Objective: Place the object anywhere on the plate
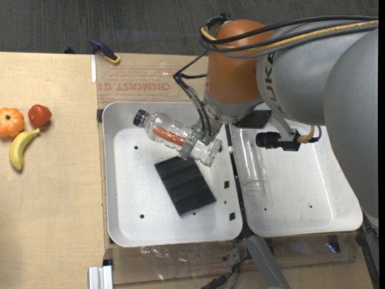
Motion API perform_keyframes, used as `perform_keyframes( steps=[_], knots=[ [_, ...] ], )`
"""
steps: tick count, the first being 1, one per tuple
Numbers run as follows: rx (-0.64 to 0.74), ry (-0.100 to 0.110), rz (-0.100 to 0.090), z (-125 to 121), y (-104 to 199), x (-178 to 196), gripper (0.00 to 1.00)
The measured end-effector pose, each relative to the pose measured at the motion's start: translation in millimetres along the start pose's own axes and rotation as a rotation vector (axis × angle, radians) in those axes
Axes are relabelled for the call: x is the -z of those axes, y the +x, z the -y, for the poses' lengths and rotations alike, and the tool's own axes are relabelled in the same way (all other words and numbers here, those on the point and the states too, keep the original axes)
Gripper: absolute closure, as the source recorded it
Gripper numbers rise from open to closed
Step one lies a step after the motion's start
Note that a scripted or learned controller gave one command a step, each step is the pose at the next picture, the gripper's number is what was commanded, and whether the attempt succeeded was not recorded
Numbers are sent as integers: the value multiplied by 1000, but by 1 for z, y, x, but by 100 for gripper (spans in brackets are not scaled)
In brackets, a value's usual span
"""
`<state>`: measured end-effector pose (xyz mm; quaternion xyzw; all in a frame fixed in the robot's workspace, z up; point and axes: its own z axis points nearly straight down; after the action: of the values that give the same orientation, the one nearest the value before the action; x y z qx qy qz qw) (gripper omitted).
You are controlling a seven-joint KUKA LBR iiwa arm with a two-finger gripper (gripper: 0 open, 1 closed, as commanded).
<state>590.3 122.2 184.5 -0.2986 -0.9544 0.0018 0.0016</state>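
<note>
Clear plastic bottle (171, 133) lying tilted in the left bin (120, 218), black cap toward the back-left corner, base touching the top edge of the black ribbed plate (185, 187). End effector (204, 142) low over the bottle's base; grip impossible to tell, hidden under the orange wrist. Likely trouble: smooth round body rolling or slipping sideways out of a pinch. Possible too: settling half on the plate. Clear cup (252, 168) lying in the right bin (301, 221), well apart.

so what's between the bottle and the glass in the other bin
In the camera view, the gripper and the bins' shared rim lie between the bottle and the glass.
</note>
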Motion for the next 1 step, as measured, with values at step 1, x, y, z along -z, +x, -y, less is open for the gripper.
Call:
perform_keyframes(
  steps=[1],
  knots=[
    [195, -4, 4, 25, -32, 23, 100]
  ],
)
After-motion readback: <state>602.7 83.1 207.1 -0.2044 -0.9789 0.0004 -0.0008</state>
